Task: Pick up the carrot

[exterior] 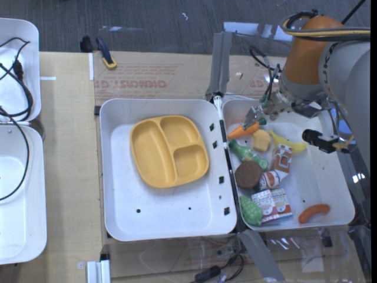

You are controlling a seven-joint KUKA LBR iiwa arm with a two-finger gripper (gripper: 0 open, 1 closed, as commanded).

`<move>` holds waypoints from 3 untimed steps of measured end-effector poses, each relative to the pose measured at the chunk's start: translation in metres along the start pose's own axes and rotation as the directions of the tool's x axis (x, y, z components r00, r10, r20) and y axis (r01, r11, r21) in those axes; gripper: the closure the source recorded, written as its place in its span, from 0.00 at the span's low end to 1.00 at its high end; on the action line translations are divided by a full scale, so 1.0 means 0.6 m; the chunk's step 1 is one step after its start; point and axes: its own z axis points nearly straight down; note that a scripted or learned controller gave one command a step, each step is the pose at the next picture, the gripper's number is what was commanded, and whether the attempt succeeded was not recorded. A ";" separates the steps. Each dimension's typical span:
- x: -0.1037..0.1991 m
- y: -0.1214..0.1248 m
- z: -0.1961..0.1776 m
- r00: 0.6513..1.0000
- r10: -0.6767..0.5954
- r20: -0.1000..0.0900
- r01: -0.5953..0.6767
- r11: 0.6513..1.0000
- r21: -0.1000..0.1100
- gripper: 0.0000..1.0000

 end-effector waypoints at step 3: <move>0.004 -0.060 0.045 0.991 -0.134 -0.005 0.134 0.991 0.012 1.00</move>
